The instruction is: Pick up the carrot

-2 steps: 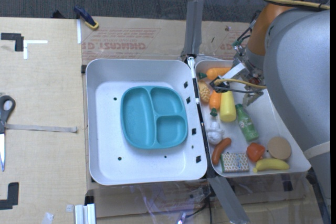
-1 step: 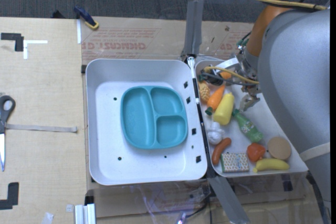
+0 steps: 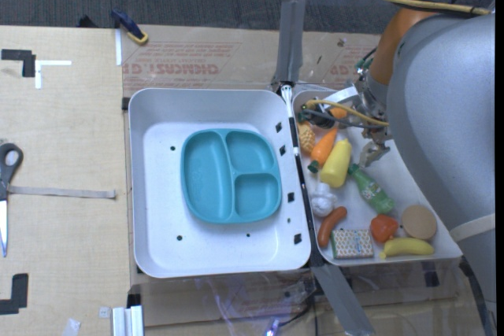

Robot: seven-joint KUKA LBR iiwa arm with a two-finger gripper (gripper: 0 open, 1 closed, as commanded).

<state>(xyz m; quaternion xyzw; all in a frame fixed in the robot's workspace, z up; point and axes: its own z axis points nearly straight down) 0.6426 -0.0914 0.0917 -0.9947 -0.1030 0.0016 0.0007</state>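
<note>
A: Pale wood and brown cardboard make up the tabletop [image 3: 63,161] we see from above. At its left edge we find scissors [image 3: 8,169], with strips of tape and black marks nearby, and a small blue and yellow clip [image 3: 128,24] toward the far edge.

B: Moving right, we come to the left bin [image 3: 150,193], white and shallow. A teal divided plate [image 3: 231,175] sits at its middle, three compartments, nothing in them.

A: Next we reach the right bin [image 3: 409,185], touching the left one along a shared wall. It is crowded. Near its far left corner we see an ear of corn [image 3: 305,139] against the wall, and just beside it the carrot [image 3: 324,145], orange, lying at a slant and touching a yellow bottle [image 3: 336,163].

B: Toward the near edge we note a white garlic bulb [image 3: 322,201], a red sausage [image 3: 331,224], a small box [image 3: 352,243], a green bottle [image 3: 372,191], a tomato [image 3: 383,227], a banana [image 3: 408,248] and a tan round piece [image 3: 419,221].

A: And the pincer [image 3: 372,139]?

B: We see it low over the far part of the right bin, right of the carrot and apart from it. Whether it is spread or closed we cannot tell. The grey arm [image 3: 449,114] rises behind it at the right edge.
</note>
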